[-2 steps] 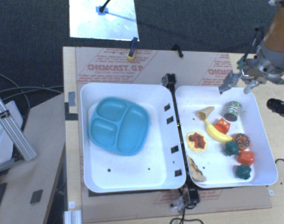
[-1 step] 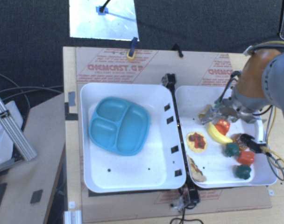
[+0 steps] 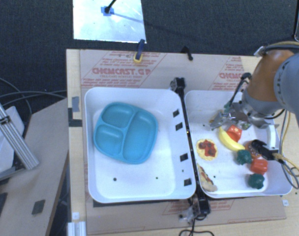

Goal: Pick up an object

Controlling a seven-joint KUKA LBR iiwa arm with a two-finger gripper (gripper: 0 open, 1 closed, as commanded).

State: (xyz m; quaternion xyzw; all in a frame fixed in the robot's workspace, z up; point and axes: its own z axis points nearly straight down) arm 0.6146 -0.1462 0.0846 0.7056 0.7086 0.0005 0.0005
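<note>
The likeliest thing to pick is a small red toy (image 3: 234,132) in the right bin (image 3: 203,107), resting against the far side of a yellow banana (image 3: 229,141) and apparently touching it. The gripper (image 3: 229,121) hangs just beyond the banana, over the red toy's far edge, so the arm seems lined up for a downward grab there. Whether the gripper is wide or narrow I cannot tell from this slant, and nothing can be seen held in it. The pairing matters: with toy and banana pressed together, a closing grasp could catch or nudge both. On the banana's side toward the other bin lies a flat pizza round (image 3: 207,149), near but apart. On the banana's opposite side sits a dark green piece (image 3: 244,157), then an orange piece (image 3: 259,165) and another green piece (image 3: 256,181), all crowded into the near corner. Well apart from the banana, the left bin (image 3: 139,183) carries a blue divided plate (image 3: 125,132), and both bins sit on the tabletop (image 3: 115,70).
</note>
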